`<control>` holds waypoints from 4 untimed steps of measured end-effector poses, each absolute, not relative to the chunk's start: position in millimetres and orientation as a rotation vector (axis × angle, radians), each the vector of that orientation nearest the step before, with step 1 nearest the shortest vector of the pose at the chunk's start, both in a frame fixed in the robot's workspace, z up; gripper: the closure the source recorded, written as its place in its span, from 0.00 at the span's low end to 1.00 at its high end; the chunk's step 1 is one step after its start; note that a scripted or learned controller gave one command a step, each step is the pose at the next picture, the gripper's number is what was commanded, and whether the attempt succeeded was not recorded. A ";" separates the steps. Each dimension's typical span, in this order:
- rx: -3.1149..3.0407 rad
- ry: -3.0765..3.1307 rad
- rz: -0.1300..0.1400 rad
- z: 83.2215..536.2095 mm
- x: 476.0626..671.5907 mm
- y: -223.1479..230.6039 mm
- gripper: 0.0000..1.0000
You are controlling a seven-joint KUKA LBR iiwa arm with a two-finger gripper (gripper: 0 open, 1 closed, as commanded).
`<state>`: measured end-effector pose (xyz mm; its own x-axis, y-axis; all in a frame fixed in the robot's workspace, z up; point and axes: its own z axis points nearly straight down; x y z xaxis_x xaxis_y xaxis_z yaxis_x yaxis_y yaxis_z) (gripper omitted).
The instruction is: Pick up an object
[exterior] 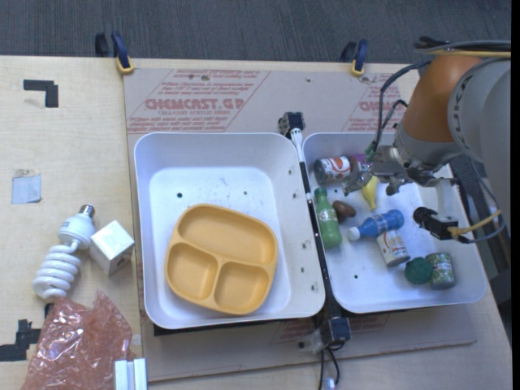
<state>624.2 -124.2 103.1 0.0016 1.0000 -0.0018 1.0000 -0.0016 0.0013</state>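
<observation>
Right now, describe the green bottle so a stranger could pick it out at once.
Of the two white bins, take the right bin, where the arm reaches in. Along its left wall lies the green bottle, lengthwise, cap toward the far end. It is the only all-green, long thing there; the blue bottle beside it has a white cap, and the small brown object touching it is rounded.

A yellow divided tray lies in the left bin, while a spiral light bulb, white cube and crinkled plastic bag rest on the table.
</observation>
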 end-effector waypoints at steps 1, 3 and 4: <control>2.222 2.216 0.000 113.1 624.7 -124.8 1.00; 2.223 2.219 0.000 92.5 579.4 -110.2 0.00; 2.223 2.215 0.002 103.0 580.5 -110.8 1.00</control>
